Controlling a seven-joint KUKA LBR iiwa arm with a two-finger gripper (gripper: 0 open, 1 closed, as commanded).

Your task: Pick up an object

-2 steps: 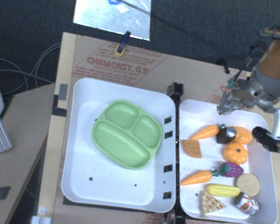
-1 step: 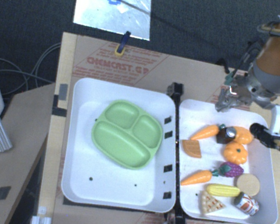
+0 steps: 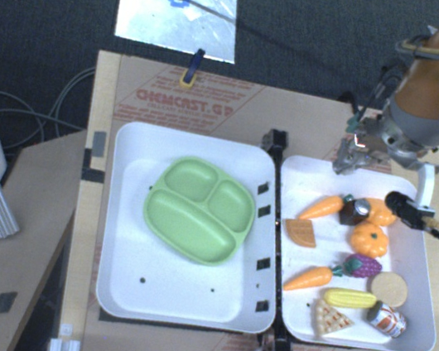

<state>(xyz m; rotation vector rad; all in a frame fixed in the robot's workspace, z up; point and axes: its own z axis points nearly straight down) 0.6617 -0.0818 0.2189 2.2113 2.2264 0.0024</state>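
Toy food crowds the right white bin (image 3: 427, 287), offering many targets: a yellow plastic corn cob (image 3: 349, 299) by its near edge, an orange plastic pumpkin (image 3: 369, 239) mid-bin. The green divided plastic plate (image 3: 199, 209) lies alone in the left white bin (image 3: 123, 221). The gripper (image 3: 348, 161) hangs over the right bin's far edge, holding nothing.

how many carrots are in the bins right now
2, both in the right bin. The upper carrot lies near the bin's top left, beside a dark small object. The lower carrot lies left of the corn cob. None looks hidden.
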